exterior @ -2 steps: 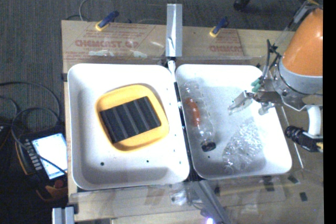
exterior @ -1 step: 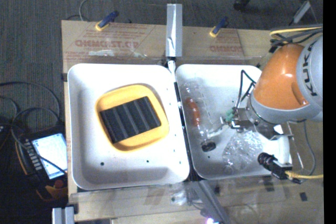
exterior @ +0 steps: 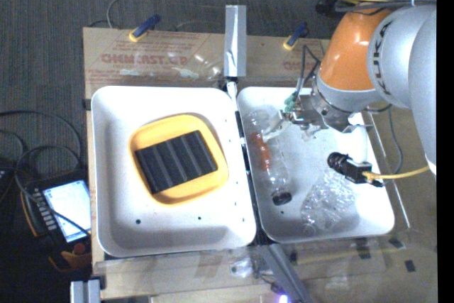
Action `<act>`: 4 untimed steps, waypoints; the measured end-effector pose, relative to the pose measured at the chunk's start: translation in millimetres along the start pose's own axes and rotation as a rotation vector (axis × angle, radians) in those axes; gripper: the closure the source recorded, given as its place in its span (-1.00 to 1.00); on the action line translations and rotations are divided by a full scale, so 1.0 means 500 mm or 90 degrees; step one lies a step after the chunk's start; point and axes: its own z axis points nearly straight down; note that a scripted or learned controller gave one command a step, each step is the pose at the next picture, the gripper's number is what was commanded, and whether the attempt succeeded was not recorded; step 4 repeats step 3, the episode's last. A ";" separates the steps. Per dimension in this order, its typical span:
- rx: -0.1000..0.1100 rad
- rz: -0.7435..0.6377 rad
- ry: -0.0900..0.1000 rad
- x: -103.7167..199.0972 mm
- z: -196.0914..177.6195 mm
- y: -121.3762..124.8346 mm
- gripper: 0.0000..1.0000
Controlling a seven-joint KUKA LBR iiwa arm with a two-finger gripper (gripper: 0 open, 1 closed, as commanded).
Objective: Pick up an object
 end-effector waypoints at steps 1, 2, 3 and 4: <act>0.000 -0.038 0.000 -0.049 0.164 -0.007 -1.00; 0.000 -0.037 0.001 -0.048 0.146 -0.007 1.00; 0.001 -0.037 -0.001 0.050 0.001 0.069 1.00; 0.001 -0.037 -0.001 0.050 0.001 0.069 1.00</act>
